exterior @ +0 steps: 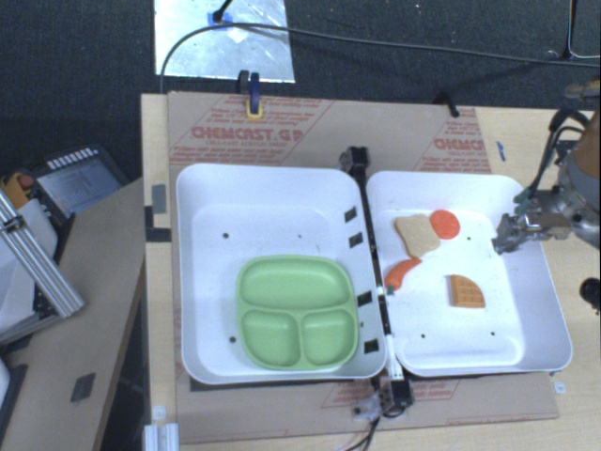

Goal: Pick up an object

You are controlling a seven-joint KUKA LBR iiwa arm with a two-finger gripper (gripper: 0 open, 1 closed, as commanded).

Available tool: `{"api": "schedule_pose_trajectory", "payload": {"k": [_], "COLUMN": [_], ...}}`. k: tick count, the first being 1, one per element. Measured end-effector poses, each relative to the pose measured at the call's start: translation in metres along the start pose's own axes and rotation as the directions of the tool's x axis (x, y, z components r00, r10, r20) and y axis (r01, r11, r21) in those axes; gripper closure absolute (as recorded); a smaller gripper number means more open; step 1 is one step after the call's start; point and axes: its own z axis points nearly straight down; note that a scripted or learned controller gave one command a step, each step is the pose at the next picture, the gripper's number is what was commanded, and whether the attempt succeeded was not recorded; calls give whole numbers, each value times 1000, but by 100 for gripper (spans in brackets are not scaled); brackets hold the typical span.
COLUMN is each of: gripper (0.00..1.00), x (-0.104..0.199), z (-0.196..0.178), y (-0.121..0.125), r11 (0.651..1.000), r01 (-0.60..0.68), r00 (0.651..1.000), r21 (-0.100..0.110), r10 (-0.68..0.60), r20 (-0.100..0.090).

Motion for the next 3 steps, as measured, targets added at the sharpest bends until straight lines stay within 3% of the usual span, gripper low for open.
{"api": "schedule_pose_trajectory", "payload": {"k": [3], "gripper": [100], "x": [145], "z": [32], "y": [20], "r11": [1000], "r01": [-1], "r00": [1000], "r21": [3], "r10": [1], "r20": [-1]}}
